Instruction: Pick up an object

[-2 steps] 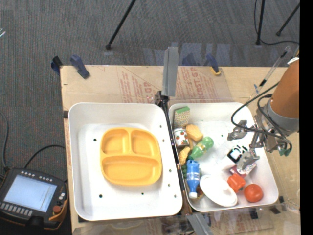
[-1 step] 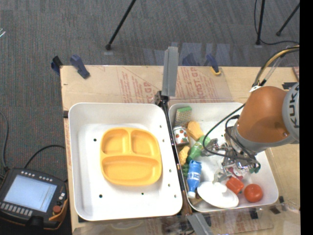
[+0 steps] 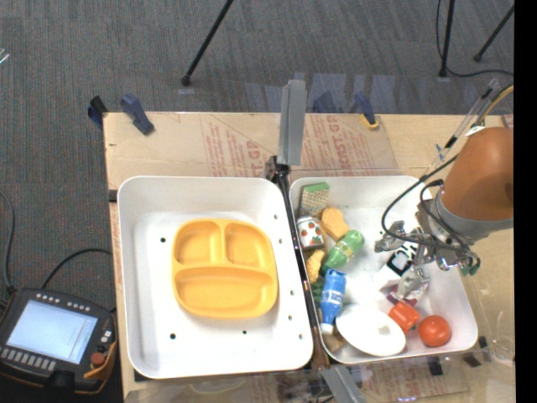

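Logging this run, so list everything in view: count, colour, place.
bins: 2, white, side by side on the bench
divided tray: 1, yellow, left bin
plate: 1, white, right bin, front
blue bottle: 1, right bin, by the divider
green bottle: 1, right bin
tomato: 1, red-orange, right bin, front corner
teach pendant: 1, dark, floor at left
arm: 1, orange band, over right bin
gripper: 1, low in right bin

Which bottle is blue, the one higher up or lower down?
The lower bottle, beside the white plate, is blue; the upper one is green.
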`<action>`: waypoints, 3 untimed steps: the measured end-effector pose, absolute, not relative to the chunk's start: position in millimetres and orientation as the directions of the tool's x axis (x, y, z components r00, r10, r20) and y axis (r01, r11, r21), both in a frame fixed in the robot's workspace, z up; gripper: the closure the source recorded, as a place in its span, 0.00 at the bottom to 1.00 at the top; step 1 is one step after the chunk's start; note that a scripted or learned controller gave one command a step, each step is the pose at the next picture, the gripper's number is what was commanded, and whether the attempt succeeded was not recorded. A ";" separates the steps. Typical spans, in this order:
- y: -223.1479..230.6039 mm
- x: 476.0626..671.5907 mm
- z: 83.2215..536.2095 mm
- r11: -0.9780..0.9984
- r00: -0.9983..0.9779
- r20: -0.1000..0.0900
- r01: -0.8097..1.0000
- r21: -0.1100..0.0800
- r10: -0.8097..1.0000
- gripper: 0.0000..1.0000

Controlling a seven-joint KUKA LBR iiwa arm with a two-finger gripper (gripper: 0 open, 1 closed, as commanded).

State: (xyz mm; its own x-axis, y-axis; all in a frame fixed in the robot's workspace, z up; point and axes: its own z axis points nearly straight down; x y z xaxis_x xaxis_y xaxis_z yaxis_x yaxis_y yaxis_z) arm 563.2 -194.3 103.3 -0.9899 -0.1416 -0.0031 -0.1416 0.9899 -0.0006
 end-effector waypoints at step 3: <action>-213.7 538.0 87.8 0.994 -0.994 -0.002 -0.109 -0.001 -0.109 0.00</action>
